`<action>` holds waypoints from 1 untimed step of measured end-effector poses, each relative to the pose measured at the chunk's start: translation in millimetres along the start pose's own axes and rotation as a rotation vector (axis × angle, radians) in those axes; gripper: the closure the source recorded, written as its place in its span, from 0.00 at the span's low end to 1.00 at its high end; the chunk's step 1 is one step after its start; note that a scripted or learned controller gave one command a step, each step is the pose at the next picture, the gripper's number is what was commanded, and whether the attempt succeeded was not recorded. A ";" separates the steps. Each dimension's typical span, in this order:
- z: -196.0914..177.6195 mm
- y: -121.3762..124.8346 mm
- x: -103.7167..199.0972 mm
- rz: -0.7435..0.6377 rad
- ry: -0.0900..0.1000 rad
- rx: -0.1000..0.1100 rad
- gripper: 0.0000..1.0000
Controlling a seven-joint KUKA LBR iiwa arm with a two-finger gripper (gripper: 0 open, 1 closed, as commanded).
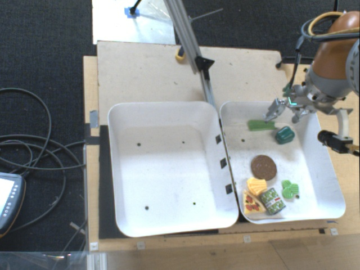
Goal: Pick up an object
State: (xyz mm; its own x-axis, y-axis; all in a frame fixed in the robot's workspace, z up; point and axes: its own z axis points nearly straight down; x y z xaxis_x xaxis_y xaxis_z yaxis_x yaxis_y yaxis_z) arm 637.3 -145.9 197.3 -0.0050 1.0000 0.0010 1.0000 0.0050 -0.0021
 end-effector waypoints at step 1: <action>-2.4 0.9 0.0 -0.002 -0.002 -0.004 0.00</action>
State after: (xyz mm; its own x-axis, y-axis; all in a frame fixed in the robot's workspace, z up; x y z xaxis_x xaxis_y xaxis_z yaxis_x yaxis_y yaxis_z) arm 638.2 -145.9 199.7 -0.0068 1.0000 -0.0006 1.0000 0.0068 0.0015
